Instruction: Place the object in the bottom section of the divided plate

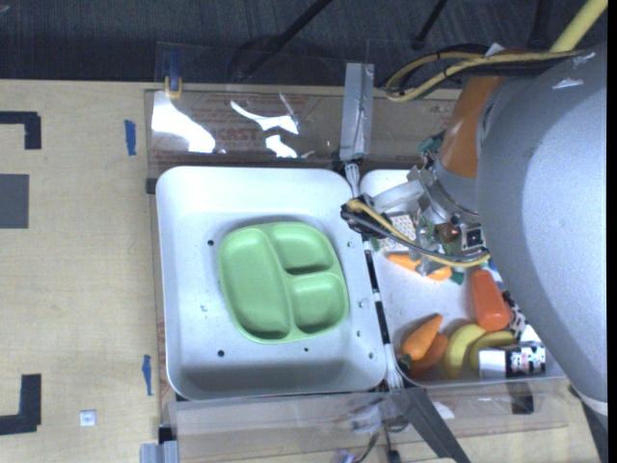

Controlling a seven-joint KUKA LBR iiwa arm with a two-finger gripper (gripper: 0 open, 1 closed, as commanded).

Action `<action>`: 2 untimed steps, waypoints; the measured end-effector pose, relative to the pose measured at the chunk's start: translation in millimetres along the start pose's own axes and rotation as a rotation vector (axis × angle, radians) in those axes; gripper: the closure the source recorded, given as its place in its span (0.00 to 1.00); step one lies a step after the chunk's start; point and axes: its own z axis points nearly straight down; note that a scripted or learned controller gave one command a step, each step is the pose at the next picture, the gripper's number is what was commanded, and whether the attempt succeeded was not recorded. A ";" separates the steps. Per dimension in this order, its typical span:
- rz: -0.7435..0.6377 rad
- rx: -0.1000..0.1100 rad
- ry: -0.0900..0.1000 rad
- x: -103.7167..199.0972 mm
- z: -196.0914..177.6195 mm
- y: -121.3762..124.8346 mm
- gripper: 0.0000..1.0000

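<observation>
Honestly, nearest the camera I am seeing trouble waiting in the right bin point(416, 372): a black-and-white bottle point(511, 361), a yellow banana point(470, 343) and an orange toy vegetable point(422, 338) are lying pressed together, so a grab there is risking two things at once or a glancing slip. A red-orange piece point(489, 299) is lying just beyond them. Over in the left bin point(178, 258) the green divided plate point(253, 283) is sitting with nothing in any compartment, so the object is probably among the toys in the right bin. Farther back, my gripper point(424, 234) is hanging above a small orange piece point(432, 268) near the wall between the bins; I cannot tell whether it is apart or together, and nothing is showing in its grasp. My yellow cables point(386, 222) are trailing over that wall, so I am judging a snag or a knock there likely, and an early release could be dropping the object in the wrong compartment.
</observation>
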 end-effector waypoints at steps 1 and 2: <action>-0.013 0.000 -0.001 -24.4 17.8 1.2 1.00; -0.011 -0.003 0.003 -84.9 -37.6 73.7 1.00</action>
